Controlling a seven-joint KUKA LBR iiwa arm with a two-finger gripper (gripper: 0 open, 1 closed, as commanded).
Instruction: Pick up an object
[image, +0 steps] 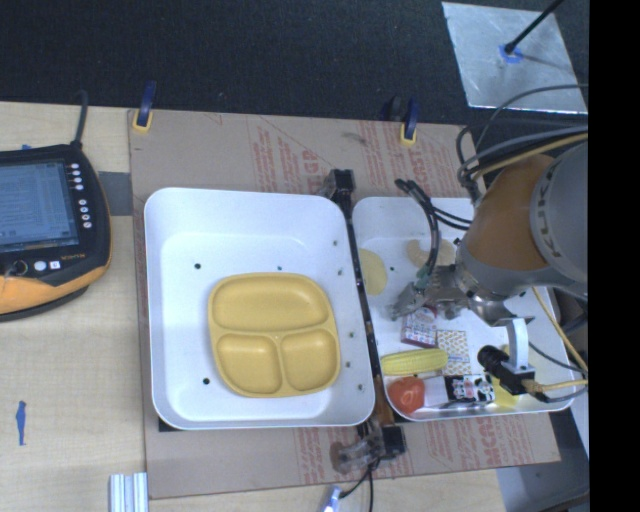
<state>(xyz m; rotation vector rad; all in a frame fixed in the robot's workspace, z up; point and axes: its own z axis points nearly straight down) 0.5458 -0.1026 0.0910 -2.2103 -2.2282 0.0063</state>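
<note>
Down at the bench's near edge, a small metal bracket (128, 488) sits around 7 o'clock. Above it the left bin (170, 300) holds a yellow divided tray (272, 333), pretty much centered. Over at 9 o'clock there's the teach pendant (45, 225) on the bench. The right bin (372, 395) is the cluttered one: a corn cob (413, 361), a red tomato-ish thing (407, 394) just at 6 o'clock from it, a patterned card (454, 350), and a pale yellow disc (372, 270) near the bin's left wall. The gripper (425, 292) hangs over the middle of that bin, at 12 o'clock from the corn; it's too dark and tangled to say how it's set.
</note>
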